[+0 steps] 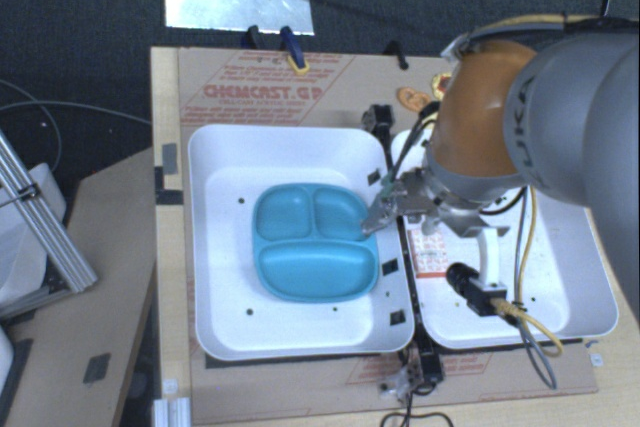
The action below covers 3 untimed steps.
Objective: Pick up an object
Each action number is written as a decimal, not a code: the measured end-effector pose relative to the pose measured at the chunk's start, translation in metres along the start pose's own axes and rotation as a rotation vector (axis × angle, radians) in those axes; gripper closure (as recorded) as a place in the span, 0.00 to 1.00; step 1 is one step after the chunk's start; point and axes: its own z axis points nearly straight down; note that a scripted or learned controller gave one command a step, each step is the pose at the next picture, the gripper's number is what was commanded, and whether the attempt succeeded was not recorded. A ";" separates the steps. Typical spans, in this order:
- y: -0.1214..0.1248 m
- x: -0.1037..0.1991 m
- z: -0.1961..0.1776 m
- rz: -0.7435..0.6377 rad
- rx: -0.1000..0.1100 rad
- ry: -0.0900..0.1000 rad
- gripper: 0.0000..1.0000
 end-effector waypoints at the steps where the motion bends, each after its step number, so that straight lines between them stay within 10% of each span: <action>1: -0.013 0.007 -0.227 -0.004 -0.032 0.003 0.00; 2: -0.044 0.025 -0.221 -0.005 -0.014 0.001 0.00; 3: -0.042 0.024 -0.232 -0.010 -0.018 0.000 1.00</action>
